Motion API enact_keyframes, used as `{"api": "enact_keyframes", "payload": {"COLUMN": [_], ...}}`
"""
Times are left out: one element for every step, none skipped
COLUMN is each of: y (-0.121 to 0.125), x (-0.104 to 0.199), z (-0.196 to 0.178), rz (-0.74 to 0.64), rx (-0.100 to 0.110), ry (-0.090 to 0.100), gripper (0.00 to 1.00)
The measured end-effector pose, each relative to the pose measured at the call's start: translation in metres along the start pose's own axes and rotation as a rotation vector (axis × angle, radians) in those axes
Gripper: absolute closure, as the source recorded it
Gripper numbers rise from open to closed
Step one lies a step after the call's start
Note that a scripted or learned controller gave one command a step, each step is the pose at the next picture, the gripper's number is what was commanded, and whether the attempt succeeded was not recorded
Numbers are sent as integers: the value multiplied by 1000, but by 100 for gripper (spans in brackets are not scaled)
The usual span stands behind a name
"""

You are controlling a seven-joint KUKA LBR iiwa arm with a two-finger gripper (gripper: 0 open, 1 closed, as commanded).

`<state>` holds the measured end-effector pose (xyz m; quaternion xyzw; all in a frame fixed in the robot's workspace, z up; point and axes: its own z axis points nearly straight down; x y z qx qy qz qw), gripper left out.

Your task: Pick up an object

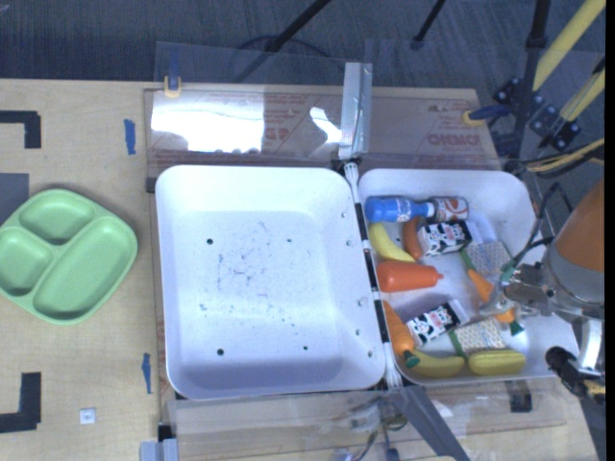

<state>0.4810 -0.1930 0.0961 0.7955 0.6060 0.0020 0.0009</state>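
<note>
The right bin (509,188) holds several items. A blue bottle (399,208) and a small can (450,207) lie at the back. Below them sit a banana (384,245), a cow-patterned carton (444,238) and an orange carrot (408,277). A second cow-patterned carton (432,322), a speckled block (479,334), another banana (437,364) and a yellow-green piece (495,360) lie toward the front. My gripper (511,298) hangs low over the bin's right side, just right of a small orange piece (478,284) and above the speckled block. The arm's orange band (584,238) rises behind it.
The left bin (192,185) stands beside the right one, their rims touching. A green divided plate (62,254) rests on the bench at far left. A clear panel (250,113) stands behind the bins. Stand legs and cables crowd the back right.
</note>
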Motion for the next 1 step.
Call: {"api": "enact_keyframes", "payload": {"y": [-15], "x": [58], "z": [-114], "rz": [210], "rx": [5], "ry": [-3], "gripper": [100]}}
